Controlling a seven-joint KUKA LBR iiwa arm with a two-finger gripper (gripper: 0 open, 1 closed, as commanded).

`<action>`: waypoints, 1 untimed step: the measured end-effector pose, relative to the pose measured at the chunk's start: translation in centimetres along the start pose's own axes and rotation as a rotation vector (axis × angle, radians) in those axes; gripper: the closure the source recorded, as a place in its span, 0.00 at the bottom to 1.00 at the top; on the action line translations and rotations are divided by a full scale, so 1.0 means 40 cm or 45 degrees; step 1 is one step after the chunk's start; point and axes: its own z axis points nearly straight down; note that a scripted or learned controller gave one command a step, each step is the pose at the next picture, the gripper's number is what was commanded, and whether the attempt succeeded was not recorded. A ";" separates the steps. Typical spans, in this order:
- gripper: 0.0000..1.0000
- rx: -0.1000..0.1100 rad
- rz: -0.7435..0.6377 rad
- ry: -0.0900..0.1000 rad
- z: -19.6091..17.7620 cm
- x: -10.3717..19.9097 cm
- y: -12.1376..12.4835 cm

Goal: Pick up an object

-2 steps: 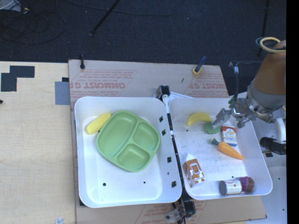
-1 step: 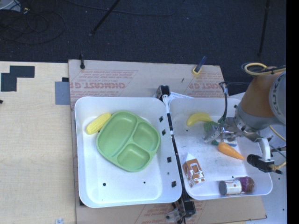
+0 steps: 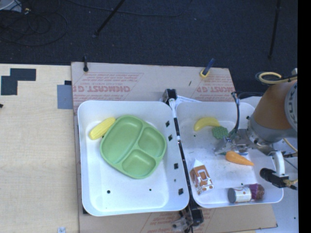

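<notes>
Jaws of the two-finger gripper (image 3: 232,144) sit too blurred to read, low in the right white bin (image 3: 221,202) just beside the small orange plastic carrot (image 3: 239,158), probably light, stiff and slippery, best pinched across its thicker end.

Two white bins: left bin (image 3: 92,188), right bin (image 3: 214,111). One green plate (image 3: 133,146), one corn cob (image 3: 101,128), one banana (image 3: 206,123), one broccoli (image 3: 219,132), one carrot (image 3: 238,158), one small carton (image 3: 201,177), one jar (image 3: 246,193).
</notes>
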 end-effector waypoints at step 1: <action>1.00 -0.002 0.009 -0.006 -0.028 -0.009 0.000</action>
